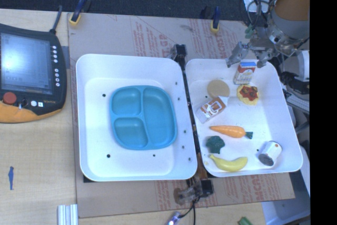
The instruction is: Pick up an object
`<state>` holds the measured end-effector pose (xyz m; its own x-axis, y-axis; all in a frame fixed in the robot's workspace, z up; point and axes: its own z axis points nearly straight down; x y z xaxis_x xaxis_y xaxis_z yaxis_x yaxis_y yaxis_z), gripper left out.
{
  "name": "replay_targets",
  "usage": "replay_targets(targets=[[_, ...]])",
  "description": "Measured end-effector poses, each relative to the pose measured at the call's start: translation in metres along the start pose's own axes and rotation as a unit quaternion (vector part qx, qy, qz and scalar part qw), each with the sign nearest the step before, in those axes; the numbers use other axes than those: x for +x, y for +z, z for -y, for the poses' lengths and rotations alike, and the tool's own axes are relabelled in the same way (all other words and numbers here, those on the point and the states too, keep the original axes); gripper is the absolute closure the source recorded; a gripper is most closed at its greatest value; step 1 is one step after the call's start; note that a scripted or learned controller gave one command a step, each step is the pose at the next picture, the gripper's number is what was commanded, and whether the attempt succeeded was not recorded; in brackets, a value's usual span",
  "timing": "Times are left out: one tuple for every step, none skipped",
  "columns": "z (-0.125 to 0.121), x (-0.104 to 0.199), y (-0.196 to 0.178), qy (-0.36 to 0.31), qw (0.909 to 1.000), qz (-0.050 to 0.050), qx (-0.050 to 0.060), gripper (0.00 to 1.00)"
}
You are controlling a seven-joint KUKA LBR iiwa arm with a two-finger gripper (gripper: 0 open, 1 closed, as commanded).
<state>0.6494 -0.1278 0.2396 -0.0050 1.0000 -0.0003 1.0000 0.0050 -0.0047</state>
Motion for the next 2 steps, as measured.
replay_targets(targets=[[-0.007, 0.022, 0.081, -0.001, 1.0000, 0.000, 0.001, 0.00], [-0.009, 0.034, 0.145, -0.001, 1.0000, 0.002, -0.003, 0.00]])
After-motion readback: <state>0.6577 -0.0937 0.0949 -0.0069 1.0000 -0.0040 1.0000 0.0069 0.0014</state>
